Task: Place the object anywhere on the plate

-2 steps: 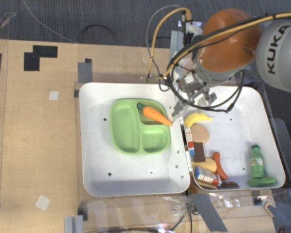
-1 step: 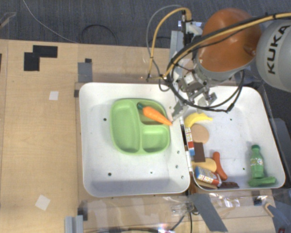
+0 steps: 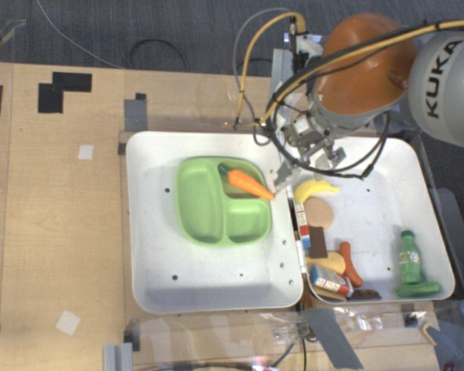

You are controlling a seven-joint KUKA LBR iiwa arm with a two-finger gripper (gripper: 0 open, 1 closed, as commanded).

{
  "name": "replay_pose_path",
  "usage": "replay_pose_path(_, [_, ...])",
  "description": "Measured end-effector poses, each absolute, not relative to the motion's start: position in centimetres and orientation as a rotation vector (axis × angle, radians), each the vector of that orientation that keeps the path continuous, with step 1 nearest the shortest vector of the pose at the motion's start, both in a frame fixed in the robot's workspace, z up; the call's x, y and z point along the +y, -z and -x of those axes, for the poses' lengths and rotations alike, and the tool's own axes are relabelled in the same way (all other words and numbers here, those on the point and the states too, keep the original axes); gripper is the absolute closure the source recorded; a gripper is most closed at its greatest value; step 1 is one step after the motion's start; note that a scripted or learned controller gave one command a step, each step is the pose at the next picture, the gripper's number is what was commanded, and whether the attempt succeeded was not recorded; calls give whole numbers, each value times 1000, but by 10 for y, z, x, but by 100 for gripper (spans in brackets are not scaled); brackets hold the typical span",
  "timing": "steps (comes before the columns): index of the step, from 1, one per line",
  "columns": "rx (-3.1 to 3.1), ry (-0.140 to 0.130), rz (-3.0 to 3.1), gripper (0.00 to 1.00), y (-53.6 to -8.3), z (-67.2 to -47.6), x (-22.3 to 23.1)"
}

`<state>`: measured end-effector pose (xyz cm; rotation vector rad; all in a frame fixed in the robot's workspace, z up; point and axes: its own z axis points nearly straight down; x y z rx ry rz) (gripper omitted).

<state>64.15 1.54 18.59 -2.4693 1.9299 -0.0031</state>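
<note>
The tool point(image 3: 288, 178) sits low over the inner edge of the right bin point(image 3: 417, 168), just beside the wall where the two bins meet. It is tangled in the view with black cables and grey wrist hardware, so I cannot tell how it is set, nor whether it touches anything.

A carrot point(image 3: 247, 182), orange with a dark green top, lies on the green plate point(image 3: 201, 207) in the left bin point(image 3: 155, 277). It rests slanted across the plate's upper right compartment, its pointed end reaching over the plate's right rim toward the tool, and that tip ends just beside the tool's lower end. Whether the two touch is not clear.

The plate lies flat near the middle of the left bin, divided into one long compartment on the left and two smaller ones on the right.

In the right bin, a yellow banana point(image 3: 315, 188) lies just right of the tool, with a round tan piece point(image 3: 319, 211) below it. Further down, along the dividing wall, small food toys point(image 3: 334, 269) are bunched together. A green bottle point(image 3: 408, 257) stands well apart near the bin's right side.

Both bins rest on the pale wooden counter point(image 3: 46, 230).
</note>
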Motion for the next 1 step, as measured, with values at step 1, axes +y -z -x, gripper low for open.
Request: replay_pose_path(1, [1930,3,2469,0,-186,-642,15])
